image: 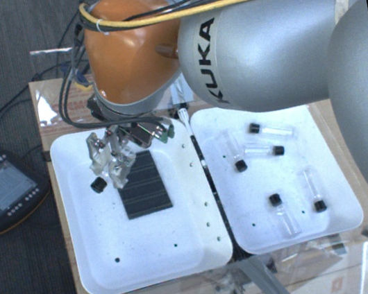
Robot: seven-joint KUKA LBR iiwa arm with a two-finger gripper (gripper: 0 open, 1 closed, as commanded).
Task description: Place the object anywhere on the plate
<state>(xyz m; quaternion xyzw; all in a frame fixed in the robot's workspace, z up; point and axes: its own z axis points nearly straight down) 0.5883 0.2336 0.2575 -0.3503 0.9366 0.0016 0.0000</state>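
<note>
A black ribbed plate [143, 185] lies flat in the left bin [99, 263]. My gripper [108, 162] hangs over the plate's upper left corner, under the orange band of the arm. It is shut on a clear vial, whose black cap [98, 186] sticks out to the lower left, just beside the plate's left edge. The vial's clear body is hard to make out against the metal fingers [119, 170].
The right bin [337, 218] holds several clear vials with black caps, such as a vial [269, 131] near the top and a vial [282, 213] near the bottom. A teach pendant [2, 192] lies left of the bench. The arm's big body covers the bins' far edge.
</note>
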